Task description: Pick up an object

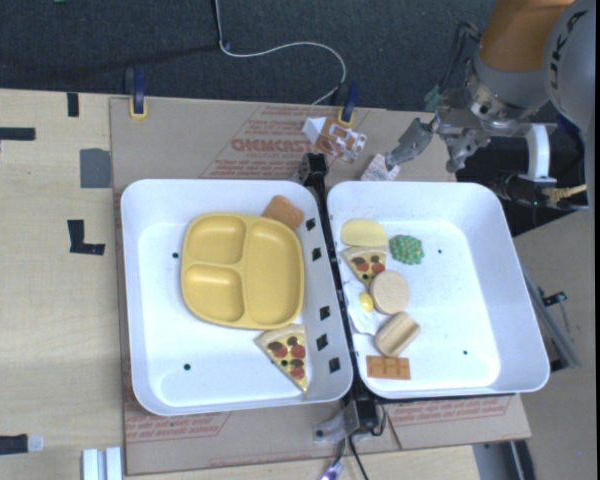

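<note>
Broccoli [407,249] sits apart in the right bin [480,268]; my fingers [435,143], spread open and empty above its far rim, should descend straight over it.

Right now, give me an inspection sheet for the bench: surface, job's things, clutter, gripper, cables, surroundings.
Surface: cardboard sheet under two white bins, left bin and right bin.
Job's things: left bin holds a yellow divided plate, a pizza slice and a brown piece; right bin holds a green piece, a round biscuit, a bread roll and a waffle.
Clutter: small printed packet behind the bins.
Gripper: gripper above the right bin's far edge, nothing between its fingers.
Cables: white cable across the dark floor.
Surroundings: wooden bench, black marks.
</note>
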